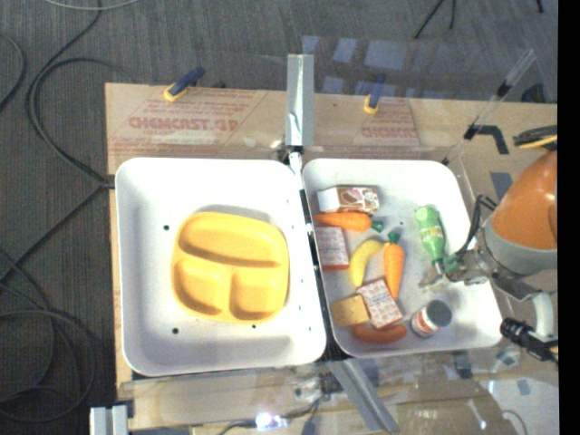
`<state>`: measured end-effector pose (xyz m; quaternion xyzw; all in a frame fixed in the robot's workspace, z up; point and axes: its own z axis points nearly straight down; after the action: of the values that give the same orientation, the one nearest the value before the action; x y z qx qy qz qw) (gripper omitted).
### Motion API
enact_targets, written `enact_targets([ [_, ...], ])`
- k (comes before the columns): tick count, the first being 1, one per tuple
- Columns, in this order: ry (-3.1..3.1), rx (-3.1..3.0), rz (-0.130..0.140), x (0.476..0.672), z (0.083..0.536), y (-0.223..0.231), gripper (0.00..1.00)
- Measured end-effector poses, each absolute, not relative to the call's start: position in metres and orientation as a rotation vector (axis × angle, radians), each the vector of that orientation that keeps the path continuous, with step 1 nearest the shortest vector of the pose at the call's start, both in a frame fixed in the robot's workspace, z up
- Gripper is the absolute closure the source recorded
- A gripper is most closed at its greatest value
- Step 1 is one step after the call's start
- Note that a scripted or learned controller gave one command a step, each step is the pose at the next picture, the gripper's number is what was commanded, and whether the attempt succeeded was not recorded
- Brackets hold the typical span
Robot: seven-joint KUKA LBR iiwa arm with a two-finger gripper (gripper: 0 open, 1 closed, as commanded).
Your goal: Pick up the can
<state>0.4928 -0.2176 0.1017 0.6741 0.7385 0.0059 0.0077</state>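
In the right bin (453, 181) — can (432, 318) just below the gripper (456, 270), finger state unclear.

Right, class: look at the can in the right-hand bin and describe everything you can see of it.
The can is small and round, seen mostly from above: a dark grey top with an orange-red side wall showing on its left. It looks to stand roughly upright, perhaps slightly tilted, on the floor of the right bin, near its front right corner. A red item lies just to its left, apparently close or touching. The gripper hangs above and behind it, not on it.
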Motion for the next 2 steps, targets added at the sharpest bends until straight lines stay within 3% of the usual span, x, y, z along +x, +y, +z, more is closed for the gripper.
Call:
enact_targets([
  [1, 2.312, 2.106, 0.02, 0.4934, 0.11, -0.2162, 1.0],
  [2, 2.314, 2.107, 0.02, 0.4934, 0.1099, -0.2156, 0.0],
])
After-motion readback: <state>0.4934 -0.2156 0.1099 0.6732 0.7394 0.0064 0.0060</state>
